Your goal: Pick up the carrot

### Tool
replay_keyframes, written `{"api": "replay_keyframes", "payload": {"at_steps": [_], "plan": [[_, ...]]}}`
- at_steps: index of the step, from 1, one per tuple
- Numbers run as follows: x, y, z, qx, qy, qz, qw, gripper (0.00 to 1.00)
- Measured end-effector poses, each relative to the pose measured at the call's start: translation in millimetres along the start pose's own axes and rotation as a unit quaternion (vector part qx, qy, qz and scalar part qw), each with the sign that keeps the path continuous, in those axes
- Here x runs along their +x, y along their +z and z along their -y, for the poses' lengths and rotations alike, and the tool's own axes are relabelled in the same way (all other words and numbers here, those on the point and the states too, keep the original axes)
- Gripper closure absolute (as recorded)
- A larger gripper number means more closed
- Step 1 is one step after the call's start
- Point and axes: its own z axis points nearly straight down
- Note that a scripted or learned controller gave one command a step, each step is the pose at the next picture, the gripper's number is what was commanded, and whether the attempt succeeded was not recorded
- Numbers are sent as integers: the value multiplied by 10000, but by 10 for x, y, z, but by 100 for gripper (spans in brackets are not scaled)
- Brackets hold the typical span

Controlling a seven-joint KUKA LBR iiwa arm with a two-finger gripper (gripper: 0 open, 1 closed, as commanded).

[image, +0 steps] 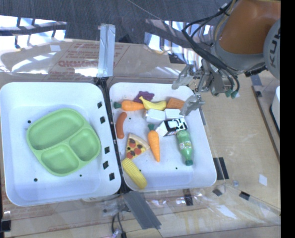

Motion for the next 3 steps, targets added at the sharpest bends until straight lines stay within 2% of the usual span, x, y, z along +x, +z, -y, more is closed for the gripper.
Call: {"api": "replay_keyframes", "payload": {"at_steps": [1, 2, 3], "plan": [[219, 1478, -338, -29, -500, -51, 9987, 0], [492, 1988, -534, -11, -1001, -2, 9950, 0], [482, 1915, -558, -18, -1045, -15, 9945, 100]]}}
